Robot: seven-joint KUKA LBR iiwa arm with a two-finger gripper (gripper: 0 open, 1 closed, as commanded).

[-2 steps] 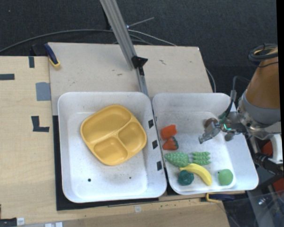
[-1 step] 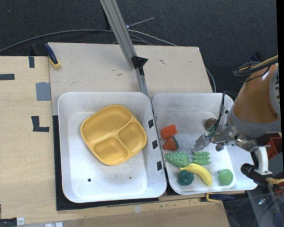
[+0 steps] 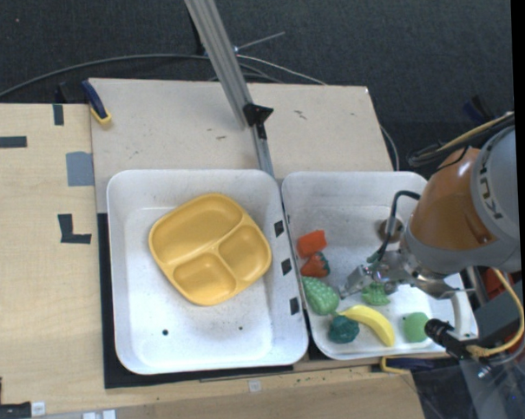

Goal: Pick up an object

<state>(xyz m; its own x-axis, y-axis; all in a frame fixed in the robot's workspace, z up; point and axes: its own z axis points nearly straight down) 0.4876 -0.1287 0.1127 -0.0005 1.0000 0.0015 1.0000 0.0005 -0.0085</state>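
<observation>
My gripper (image 3: 372, 280) is low inside the right bin (image 3: 349, 192), near its middle. A small green object (image 3: 377, 296) lies right under it, partly covered by it, and I cannot tell whether it is gripped. Left of the gripper are an orange-red block (image 3: 311, 242), a strawberry (image 3: 315, 265) and a bumpy light-green piece (image 3: 320, 295). Along the bin's front edge lie a dark teal object (image 3: 343, 329), a yellow banana (image 3: 372, 322) and a bright green object (image 3: 414, 327).
The left bin (image 3: 134, 340) holds a yellow divided plate (image 3: 210, 247). A grey metal pole (image 3: 225, 54) slants down to the wall between the bins. The arm's orange band (image 3: 445, 209) hangs over the right bin's right side.
</observation>
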